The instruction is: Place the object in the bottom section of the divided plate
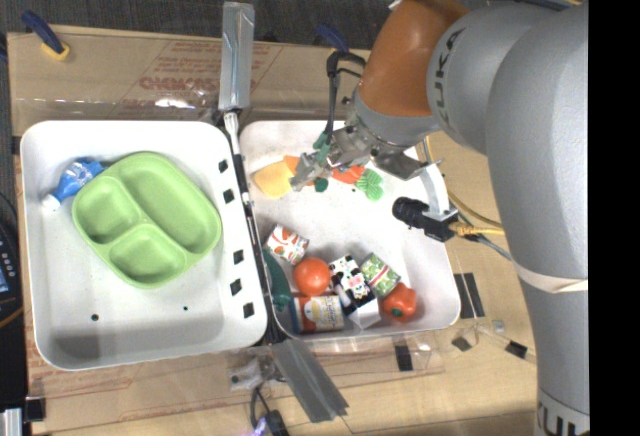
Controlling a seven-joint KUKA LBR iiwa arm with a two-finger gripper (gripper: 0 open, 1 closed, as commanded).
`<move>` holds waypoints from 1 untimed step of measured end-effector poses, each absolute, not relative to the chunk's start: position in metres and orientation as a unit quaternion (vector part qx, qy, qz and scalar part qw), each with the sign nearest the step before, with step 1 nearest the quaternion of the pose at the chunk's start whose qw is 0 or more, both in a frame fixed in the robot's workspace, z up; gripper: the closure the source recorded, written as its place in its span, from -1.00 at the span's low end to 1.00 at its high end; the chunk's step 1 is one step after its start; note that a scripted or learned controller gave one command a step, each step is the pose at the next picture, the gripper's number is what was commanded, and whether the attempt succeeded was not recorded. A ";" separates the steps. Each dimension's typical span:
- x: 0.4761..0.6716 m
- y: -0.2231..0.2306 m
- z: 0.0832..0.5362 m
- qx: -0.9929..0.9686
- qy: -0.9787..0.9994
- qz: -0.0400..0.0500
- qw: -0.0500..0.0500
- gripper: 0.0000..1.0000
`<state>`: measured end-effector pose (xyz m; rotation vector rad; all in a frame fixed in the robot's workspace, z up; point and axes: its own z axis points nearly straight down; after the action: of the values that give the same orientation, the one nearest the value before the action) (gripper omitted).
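Note:
The green divided plate [147, 214] lies in the left bin [60, 324], with one of its sections toward the front. My gripper [318, 162] hangs low over the back of the right bin [435, 269]. It is just right of a yellow-orange toy food piece [270, 179] and beside a toy carrot [347, 174] with a green top [372, 187]. From this angle I cannot make out anything held in the gripper. The wrist hides part of the bin's back wall.
A blue item [75, 176] lies behind the plate's left edge. At the front of the right bin are a small can [287, 244], a tomato [312, 276], a cow-print carton [348, 279], a green carton [380, 274], a red fruit [400, 302] and a bottle [320, 312]. A grey divider [236, 64] separates the bins.

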<state>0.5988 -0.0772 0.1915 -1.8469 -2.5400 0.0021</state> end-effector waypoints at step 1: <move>0.572 -0.005 0.201 -0.756 -0.655 0.002 0.003 1.00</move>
<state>0.5720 -0.0052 0.2006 -2.3694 -2.0534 0.0072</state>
